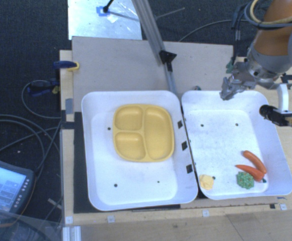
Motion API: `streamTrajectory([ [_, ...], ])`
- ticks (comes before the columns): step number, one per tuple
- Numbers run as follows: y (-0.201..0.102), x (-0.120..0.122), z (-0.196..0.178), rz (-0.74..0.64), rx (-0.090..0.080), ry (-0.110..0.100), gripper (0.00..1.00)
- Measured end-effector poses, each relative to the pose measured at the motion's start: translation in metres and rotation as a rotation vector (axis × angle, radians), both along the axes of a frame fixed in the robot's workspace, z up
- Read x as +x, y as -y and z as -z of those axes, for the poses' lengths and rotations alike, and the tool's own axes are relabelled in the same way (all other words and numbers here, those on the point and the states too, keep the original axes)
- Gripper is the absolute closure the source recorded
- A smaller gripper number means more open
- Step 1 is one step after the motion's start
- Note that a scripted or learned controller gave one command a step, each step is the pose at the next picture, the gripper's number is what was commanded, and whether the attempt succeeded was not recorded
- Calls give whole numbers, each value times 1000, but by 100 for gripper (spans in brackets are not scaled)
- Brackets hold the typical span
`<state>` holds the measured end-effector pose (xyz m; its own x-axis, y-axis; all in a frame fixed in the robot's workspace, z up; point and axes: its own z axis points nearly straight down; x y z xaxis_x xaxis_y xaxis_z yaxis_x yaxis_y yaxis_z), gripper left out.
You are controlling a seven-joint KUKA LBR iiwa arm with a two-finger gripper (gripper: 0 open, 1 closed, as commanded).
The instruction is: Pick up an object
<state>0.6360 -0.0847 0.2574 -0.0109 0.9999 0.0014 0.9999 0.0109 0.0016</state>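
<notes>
Bench (121, 64): pale board under both bins; a blue and yellow clamp (65, 65) grips its left edge; a grey pole (151, 26) slants across its top

Arm (279, 29): enters from the upper right; orange band at the top, grey wrist below it; it hangs over the far edge of the right bin

Left bin (98, 185): white, shallow; it touches the right bin along the middle seam

Right bin (221, 129): white, shallow; its floor is bare in the middle and far part; the small things sit along its near right side

Tray (143, 133): yellow, three compartments; lies flat in the upper middle of the left bin

Pendant (5, 185): grey handheld unit with a lit screen; on the dark floor at the lower left, among cables

Claw (230, 91): dark, pointing down over the far left corner of the right bin; whether it is released or clenched, I cannot tell; nothing is seen in it

Carrots (253, 165): two orange sticks, lying near the right wall of the right bin; well apart from the claw

Broccoli (245, 180): green lump just beside the lower carrot, at the near right corner

Yellow bit (206, 182): small pale yellow piece at the near left corner of the right bin; apart from the broccoli
</notes>
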Motion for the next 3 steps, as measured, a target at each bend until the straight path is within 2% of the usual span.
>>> streamTrajectory([
  [1, -57, -3, 11, -1, 1, -1, 100],
  [2, -114, -22, 8, -1, 1, -2, 100],
  [3, -166, -31, 25, 0, 1, -3, 100],
])
